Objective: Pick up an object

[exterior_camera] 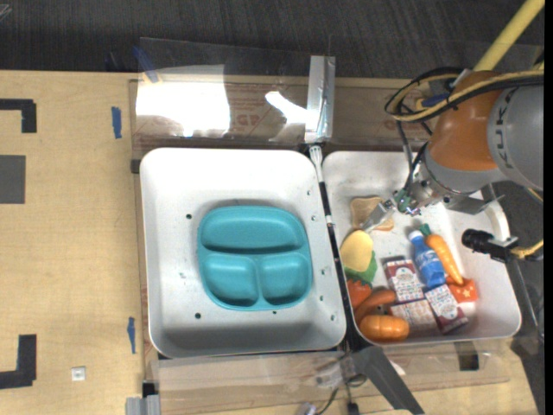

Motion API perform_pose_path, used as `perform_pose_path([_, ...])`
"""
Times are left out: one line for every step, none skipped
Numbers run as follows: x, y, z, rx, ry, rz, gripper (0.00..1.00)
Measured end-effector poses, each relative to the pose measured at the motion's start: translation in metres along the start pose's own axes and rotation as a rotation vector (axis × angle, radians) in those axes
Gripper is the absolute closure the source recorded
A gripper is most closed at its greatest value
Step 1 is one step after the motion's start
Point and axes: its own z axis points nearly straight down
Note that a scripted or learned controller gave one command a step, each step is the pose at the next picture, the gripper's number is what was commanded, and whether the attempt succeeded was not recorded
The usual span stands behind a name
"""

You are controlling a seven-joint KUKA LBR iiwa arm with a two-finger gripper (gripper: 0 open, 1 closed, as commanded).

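My gripper (399,204) hangs low in the far part of the right-hand shallow white plastic bin (505,318), reaching in from the right under my grey wrist and its orange band. It sits just right of a pale tan, bread-like piece (370,211), close enough that I may be touching it, though I cannot tell. Nor can I tell how my gripper is set, since the wrist and cables crowd that spot; I claim nothing held.

The pickable things are heaped in this bin, nearer than my gripper: a yellow toy corn cob with a green husk (358,254), a blue plastic bottle with a white cap (425,259) lying beside an orange toy carrot (447,259), two dark red and white cartons (418,294), and a rounded orange toy vegetable (384,326) at the near edge. They lie touching one another, so I judge the tan piece, standing a little apart at the far side, the easier target.

The left-hand white bin (173,180) holds a teal divided plastic tray (254,253) in its middle, seemingly a place for sorted items.
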Motion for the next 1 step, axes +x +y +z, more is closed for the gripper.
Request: perform_pose_path([-0.0023,0.0020,-0.0122,-0.008,-0.006,0.003,1.00])
